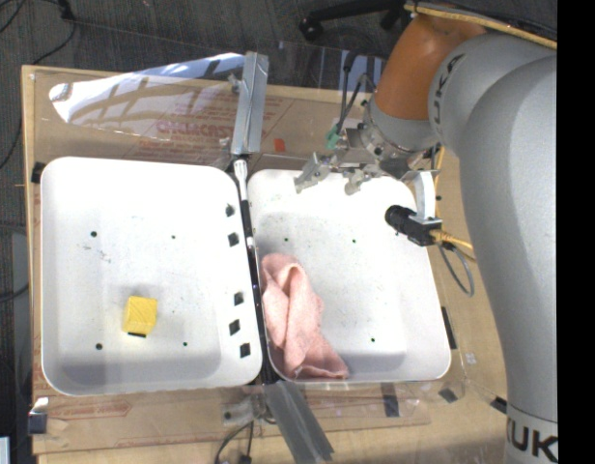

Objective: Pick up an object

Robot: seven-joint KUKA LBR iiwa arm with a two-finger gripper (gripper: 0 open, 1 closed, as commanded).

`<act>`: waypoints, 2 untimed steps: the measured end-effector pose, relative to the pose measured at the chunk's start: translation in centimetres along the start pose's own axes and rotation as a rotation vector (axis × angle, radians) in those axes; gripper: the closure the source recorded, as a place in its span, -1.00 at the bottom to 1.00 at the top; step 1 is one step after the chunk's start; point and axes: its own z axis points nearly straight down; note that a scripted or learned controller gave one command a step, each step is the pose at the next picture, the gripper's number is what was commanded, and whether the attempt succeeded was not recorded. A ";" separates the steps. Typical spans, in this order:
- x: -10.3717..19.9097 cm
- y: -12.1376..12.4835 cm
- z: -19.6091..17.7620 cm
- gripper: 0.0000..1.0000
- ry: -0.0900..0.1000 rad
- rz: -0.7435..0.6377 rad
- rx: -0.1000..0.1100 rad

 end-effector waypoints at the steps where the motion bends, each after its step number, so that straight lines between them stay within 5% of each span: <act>1: -4.2 0.1 -12.0 -1.00 -0.001 -0.042 -0.005; 2: -6.6 -1.2 -1.5 -1.00 0.000 0.099 -0.001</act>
